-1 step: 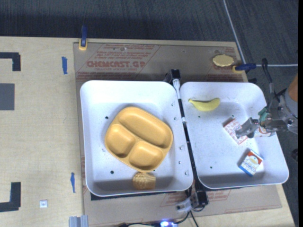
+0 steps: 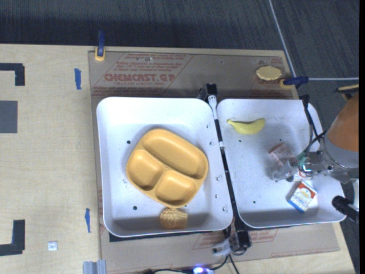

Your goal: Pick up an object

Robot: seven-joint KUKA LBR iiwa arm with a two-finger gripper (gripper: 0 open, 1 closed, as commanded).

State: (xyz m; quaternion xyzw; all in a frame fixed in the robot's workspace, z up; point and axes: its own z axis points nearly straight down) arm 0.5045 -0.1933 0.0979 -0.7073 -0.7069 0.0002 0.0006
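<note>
In the right white bin [image 2: 256,213], the gripper [image 2: 283,167] sits low over a small clear-and-reddish crumpled wrapper [image 2: 279,153]; whether its fingers are open or closed I cannot tell. A yellow banana [image 2: 246,126] lies toward the far left of that bin, a small white-and-orange carton [image 2: 301,197] just near-right. The flimsy wrapper could slip free, and a careless lift might knock the carton.

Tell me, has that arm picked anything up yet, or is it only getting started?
Nothing looks lifted yet. The banana, the small carton and the yellow divided tray all lie in their bins. The gripper is down in the right bin at a clear wrapped item. Grasping and lifting remain.
</note>
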